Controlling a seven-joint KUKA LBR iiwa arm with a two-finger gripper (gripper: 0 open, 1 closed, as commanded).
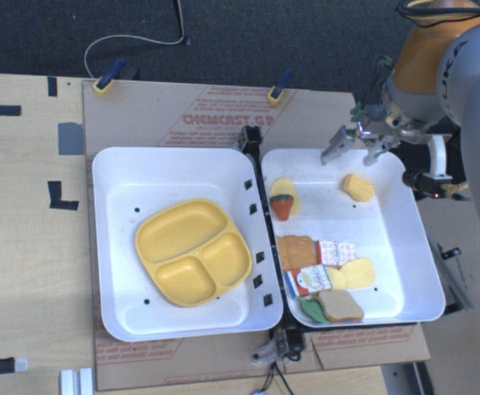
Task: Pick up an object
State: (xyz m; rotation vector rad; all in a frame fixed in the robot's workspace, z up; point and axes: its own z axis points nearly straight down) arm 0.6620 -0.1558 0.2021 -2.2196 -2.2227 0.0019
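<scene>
**Arm poised over the right bin's far edge**

A pale wooden table (25, 245) carries a brown cardboard sheet (215, 118) with red print, and on it sit two shallow white plastic bins with rounded corners. The left bin (112, 179) holds a smooth yellow plate (193, 251), moulded into three compartments and lying at a slant. The right bin (408, 237) holds small toy foods. The grey arm (449, 56), with its glossy orange band, reaches in from the right; its jaws (356, 148) hang spread apart above the bin's far rim, pinching nothing.

Just beside and below the jaws lies a lumpy yellow chunk (357, 188), apart from the fingers. Near the divider rests a yellow piece with a red strawberry (281, 206) on it. Toward the near end cluster a flat orange-brown square (297, 251), a red-and-white printed packet (337, 253), a pale yellow rounded slice (356, 273), a tan bread slice (339, 304) and a green leaf shape (310, 309), several touching or overlapping.
</scene>
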